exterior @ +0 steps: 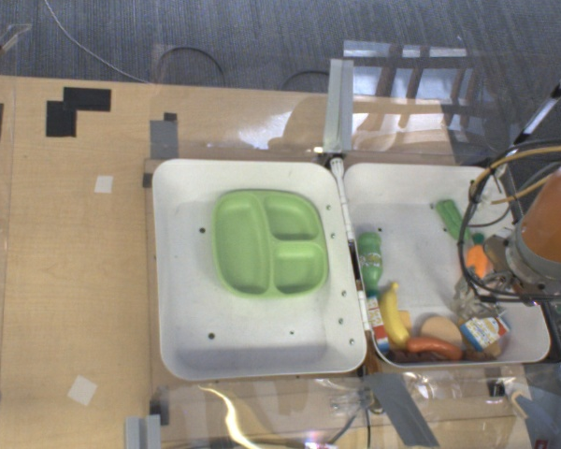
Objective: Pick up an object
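Observation:
The right bin point(402, 195) holds several objects. A green bottle point(368, 256) lies along its left wall, with a yellow banana point(394, 314) just below it. A red sausage point(430, 348), a tan bun-like piece point(438, 328) and a small carton point(482, 333) sit along the front wall. A green piece point(449, 218) lies farther back, and an orange piece point(477, 261) is close to the arm. My gripper point(474, 299) reaches in from the right, low over the bin's right front part, just above the carton. The arm's orange band point(552, 227) and cables hide much of it.
The left bin point(182, 325) carries a green divided plate point(266, 243) in its middle. A metal post point(338, 106) stands behind the wall between the bins. Loose cables point(491, 190) hang over the right bin's back right corner.

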Robot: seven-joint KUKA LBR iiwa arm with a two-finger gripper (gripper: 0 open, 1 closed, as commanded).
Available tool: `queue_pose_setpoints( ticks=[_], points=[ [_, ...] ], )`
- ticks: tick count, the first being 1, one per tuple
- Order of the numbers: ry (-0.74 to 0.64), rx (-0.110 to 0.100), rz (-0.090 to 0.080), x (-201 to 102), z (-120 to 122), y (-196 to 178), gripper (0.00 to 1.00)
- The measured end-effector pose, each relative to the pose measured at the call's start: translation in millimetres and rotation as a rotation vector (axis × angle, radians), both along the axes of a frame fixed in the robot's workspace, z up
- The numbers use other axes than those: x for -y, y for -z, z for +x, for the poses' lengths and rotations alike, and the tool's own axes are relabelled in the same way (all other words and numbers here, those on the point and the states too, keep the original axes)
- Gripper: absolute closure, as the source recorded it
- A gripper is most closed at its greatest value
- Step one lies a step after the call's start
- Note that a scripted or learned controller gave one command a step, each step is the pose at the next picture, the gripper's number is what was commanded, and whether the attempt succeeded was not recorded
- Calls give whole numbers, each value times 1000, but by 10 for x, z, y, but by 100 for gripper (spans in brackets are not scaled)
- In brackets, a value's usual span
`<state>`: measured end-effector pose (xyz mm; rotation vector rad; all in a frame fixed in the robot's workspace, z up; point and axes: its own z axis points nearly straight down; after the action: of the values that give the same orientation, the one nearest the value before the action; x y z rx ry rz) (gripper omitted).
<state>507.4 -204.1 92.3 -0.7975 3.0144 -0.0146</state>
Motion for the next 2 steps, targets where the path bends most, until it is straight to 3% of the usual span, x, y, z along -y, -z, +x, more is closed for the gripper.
queue_pose_setpoints(
  ticks=[1, 2],
  points=[
    [-68, -1, -5, -485, 30, -6, 0],
    [35, -5, 0, -323, 760, 7, 0]
  ],
)
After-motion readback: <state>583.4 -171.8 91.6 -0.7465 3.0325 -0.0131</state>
